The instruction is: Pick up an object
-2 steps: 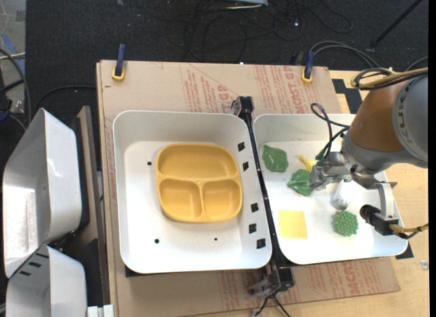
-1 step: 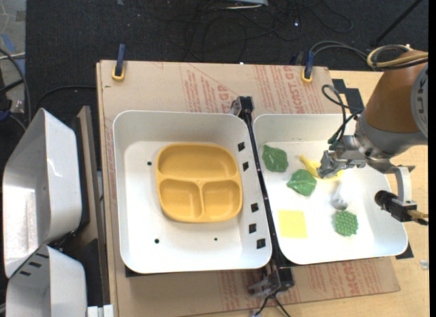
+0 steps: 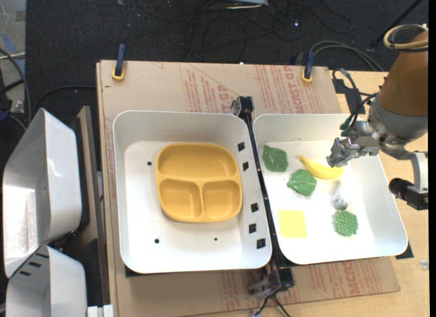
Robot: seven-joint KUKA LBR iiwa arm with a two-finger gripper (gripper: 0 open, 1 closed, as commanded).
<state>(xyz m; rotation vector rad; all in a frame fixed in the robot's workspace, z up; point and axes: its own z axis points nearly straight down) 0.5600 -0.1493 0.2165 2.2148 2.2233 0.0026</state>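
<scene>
The right bin [image 3: 381,240] holds a yellow banana [image 3: 322,170], two green leafy pieces [image 3: 275,158] [image 3: 302,183], a flat yellow square [image 3: 293,223], a green bumpy ball [image 3: 346,223] and a small grey item [image 3: 339,203]. My gripper [image 3: 338,155] hangs over the banana's right end, at the upper right of this bin. Nothing is visibly held between its fingers.
The left bin [image 3: 129,172] carries a yellow divided tray [image 3: 199,180]. A black clamp strip [image 3: 255,193] runs between the two bins. The arm's orange band [image 3: 409,70] and grey wrist come in from the right. White containers [image 3: 37,186] stand off the bench to the left.
</scene>
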